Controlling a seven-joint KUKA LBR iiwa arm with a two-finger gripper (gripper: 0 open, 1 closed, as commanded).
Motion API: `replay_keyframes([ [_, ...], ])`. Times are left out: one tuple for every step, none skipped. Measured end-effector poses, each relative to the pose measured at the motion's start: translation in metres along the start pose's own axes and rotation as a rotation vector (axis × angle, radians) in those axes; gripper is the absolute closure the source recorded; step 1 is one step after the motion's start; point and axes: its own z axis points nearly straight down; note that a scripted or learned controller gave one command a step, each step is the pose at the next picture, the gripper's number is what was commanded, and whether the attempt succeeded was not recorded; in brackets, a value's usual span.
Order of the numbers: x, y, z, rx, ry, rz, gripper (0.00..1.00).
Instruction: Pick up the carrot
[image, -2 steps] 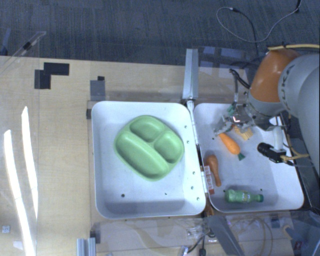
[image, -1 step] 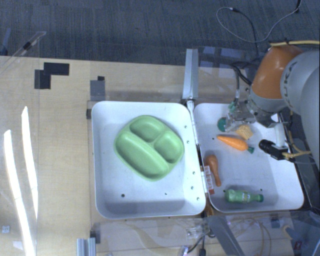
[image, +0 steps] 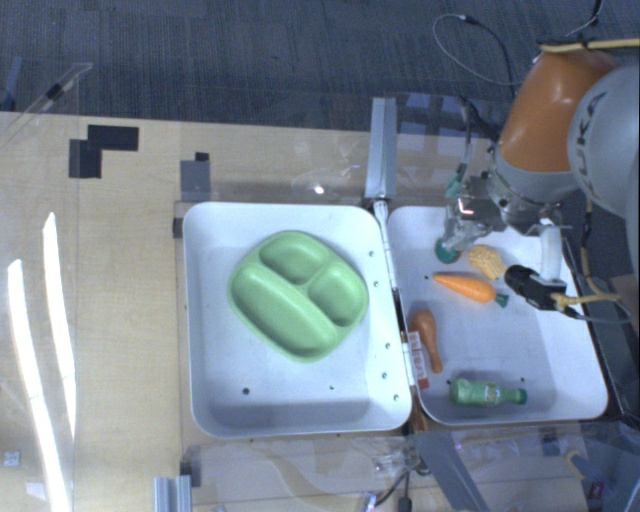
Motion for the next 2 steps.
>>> replay_keyframes([
  [-0.071,-0.064,-0.006,0.001,-0.002,-0.028,1.00],
  [-0.025,-0.086,0.017,0.005,0.000,0.249,1.00],
])
